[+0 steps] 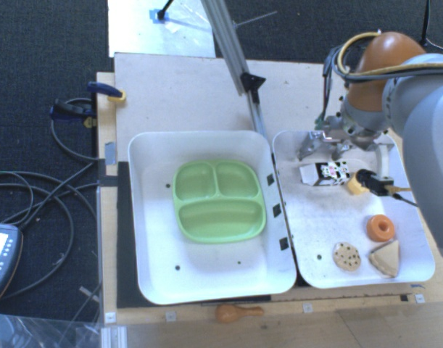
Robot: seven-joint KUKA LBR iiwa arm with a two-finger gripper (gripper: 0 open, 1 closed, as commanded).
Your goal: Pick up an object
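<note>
- The right bin (424, 267) held the likely targets. A small black-and-white carton (325, 172) lay at about 11 o'clock in it, an orange doughnut (381, 228) at 4 o'clock, a speckled cookie (346, 256) at 6 o'clock and a pale bread wedge (386, 258) at 5 o'clock.
- The gripper (328, 147) hung just at 12 o'clock of the carton, closer to it than to any other piece. I therefore judged the carton to be the thing to be picked up.
- Whether the jaws were spread or pressed together could not be told from this slant. Nothing could be seen pinched in them.
- The carton looked light and boxy, with flat, fairly stiff sides. If it was thin card or hollow plastic, a hard squeeze might dent it.
- The best hold seemed to be across its two long flat faces near the middle, where it would not pivot or slide out.
- It lay near the bin's wall at 9 o'clock, so the closing path was tight on that side.
- The left bin (145, 267) carried only a green divided plate (219, 200), which was wide, smooth and hard to pinch except at its rim.
</note>
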